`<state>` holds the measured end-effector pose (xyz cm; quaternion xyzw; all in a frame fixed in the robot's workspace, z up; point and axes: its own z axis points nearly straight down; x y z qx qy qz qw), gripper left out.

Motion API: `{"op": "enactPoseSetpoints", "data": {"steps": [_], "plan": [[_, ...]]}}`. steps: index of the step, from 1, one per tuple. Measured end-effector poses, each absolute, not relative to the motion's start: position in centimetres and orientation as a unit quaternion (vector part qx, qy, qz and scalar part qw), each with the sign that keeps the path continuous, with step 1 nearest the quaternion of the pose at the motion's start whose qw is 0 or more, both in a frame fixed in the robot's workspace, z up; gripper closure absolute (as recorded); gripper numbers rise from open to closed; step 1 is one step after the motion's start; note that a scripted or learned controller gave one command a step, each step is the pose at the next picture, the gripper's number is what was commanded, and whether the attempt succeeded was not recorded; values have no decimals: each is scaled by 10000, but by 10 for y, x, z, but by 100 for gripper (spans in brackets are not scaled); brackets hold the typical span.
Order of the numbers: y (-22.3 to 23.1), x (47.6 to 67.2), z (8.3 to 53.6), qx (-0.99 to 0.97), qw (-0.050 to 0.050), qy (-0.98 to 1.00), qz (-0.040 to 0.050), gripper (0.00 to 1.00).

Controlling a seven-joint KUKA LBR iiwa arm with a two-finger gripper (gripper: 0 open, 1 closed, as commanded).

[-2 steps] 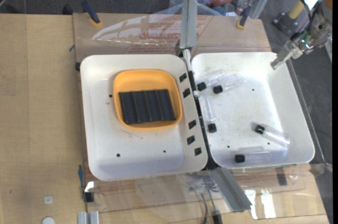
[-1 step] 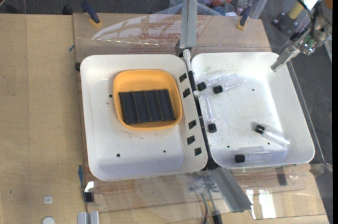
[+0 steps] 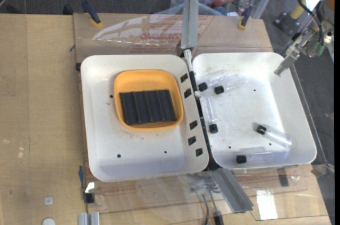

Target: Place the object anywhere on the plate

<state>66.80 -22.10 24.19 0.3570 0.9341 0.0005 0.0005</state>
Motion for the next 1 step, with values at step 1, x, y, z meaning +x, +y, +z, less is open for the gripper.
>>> {"op": "enactPoseSetpoints", "data": {"steps": [1], "plan": [[-220,663,263,3333,38,9428,3,0]]}}
